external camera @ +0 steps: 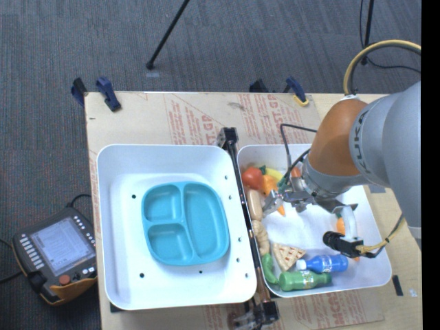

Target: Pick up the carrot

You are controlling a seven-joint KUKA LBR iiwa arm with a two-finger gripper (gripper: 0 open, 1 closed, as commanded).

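Orange carrot lies in the right bin; I cannot tell how the gripper above it stands.

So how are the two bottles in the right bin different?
The blue bottle is blue and white, while the green bottle is green with a red band. The blue bottle lies farther from the bin's front wall; the green bottle lies nearer to it, just below the blue one in the camera view. Both lie on their sides, close together, in the right bin.
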